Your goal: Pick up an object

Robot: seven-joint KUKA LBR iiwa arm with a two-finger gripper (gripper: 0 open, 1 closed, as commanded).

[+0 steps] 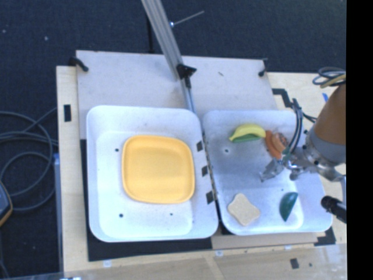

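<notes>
tool (278, 171) at right of frame, open and gripping nothing — carrot (274, 144) lies just above it, long axis running up-down, banana (247, 133) beyond.

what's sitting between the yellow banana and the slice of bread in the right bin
Nothing. In the camera view, the stretch from the banana down to the bread slice is bare white bin floor.
</notes>
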